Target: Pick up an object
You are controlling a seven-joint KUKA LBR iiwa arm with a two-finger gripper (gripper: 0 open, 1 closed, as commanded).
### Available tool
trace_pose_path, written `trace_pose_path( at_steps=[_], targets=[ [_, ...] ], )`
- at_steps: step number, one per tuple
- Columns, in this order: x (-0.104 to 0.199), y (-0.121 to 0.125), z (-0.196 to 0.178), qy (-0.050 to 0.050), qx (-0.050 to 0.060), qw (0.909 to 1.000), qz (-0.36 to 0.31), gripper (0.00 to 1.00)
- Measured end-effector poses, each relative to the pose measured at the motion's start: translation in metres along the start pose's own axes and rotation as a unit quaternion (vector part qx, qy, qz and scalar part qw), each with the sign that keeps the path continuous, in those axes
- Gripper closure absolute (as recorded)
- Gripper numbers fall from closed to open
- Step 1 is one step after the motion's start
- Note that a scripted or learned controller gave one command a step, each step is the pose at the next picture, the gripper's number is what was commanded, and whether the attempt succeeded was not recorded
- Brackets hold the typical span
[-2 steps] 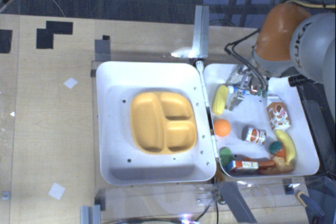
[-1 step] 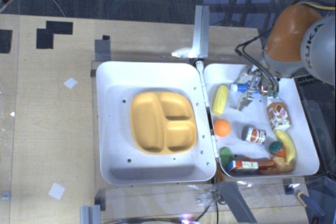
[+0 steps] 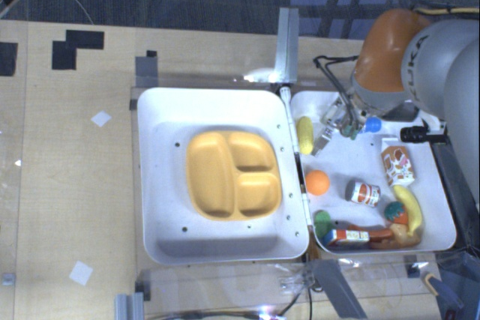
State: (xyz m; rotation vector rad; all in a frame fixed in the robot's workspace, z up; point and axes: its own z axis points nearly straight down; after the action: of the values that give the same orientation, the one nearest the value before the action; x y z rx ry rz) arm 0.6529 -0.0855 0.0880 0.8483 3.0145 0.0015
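- The arm (image 3: 420, 64) reaches in from the right and hangs over the back of the right bin (image 3: 442, 236); the jaws (image 3: 339, 125) point down and to the left, toward the divider between the two bins.
- How far the jaws stand apart I cannot tell from here; the metal tips blur together, and I see nothing held between them.
- The nearest candidate looks to be the yellow corn-like piece (image 3: 305, 135), lying against the bin's left wall, just beside the jaws on their left. Its long axis runs front to back along that wall.
- An orange ball (image 3: 318, 183) sits a little farther forward, near the same wall, apart from the corn piece.
- Further off: a small can (image 3: 364, 193), a banana (image 3: 409, 207), a printed packet (image 3: 397, 165), and a blue thing (image 3: 373, 124) right behind the wrist.
- The left bin (image 3: 161, 161) holds a yellow divided tray (image 3: 232, 174), well apart from the jaws.
- My guess: a short shift left and down, closing across the corn piece's narrow width; the wall crowds one side.
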Motion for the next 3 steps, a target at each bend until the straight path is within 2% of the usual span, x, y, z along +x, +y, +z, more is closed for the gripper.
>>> trace_pose_path(
  at_steps=[1,2,3],
  targets=[
    [-0.004,-0.007,0.000,-0.001,-0.001,0.9658,-0.259,0.00],
    [0.023,-0.056,-0.002,-0.001,-0.001,0.9346,-0.356,0.00],
    [0.032,-0.153,-0.003,-0.002,0.001,0.9741,-0.226,0.00]
  ],
)
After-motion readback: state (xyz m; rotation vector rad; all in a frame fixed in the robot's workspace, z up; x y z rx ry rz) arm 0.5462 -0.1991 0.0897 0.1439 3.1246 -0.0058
